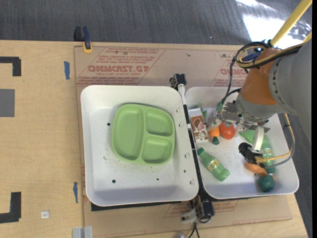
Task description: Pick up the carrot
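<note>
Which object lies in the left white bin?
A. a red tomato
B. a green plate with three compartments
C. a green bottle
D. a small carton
B: the green divided plate rests in the left bin, while the green bottle, the small carton and the red tomato all lie in the right bin.
</note>
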Motion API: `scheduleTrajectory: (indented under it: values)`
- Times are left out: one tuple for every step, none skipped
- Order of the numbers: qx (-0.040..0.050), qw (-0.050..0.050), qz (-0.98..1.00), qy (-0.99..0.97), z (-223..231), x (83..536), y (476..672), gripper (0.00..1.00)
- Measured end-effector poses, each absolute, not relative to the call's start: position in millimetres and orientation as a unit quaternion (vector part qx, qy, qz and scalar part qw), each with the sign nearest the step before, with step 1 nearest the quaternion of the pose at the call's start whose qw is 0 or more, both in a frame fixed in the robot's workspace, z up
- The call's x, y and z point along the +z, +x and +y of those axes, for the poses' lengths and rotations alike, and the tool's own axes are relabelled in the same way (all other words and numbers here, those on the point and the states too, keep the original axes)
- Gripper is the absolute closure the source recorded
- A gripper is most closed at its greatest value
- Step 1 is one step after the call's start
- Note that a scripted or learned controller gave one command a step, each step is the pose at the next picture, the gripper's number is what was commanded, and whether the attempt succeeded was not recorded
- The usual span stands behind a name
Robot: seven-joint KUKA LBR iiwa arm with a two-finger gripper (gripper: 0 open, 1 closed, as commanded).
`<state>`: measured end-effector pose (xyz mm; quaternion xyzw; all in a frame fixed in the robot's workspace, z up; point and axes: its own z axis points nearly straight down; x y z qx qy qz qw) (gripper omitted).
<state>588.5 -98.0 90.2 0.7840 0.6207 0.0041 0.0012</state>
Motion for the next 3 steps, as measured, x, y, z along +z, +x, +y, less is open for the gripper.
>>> scheduleTrajectory:
  values:
    - [0.0051,0.002,0.62,0.784,-97.9,100.9,589.5,1.0]
    - [0.007,0.003,0.502,0.865,-94.4,90.3,559.4,1.0]
    - [-0.0004,-0.001,0.334,0.942,-35.2,184.5,511.7,1.0]
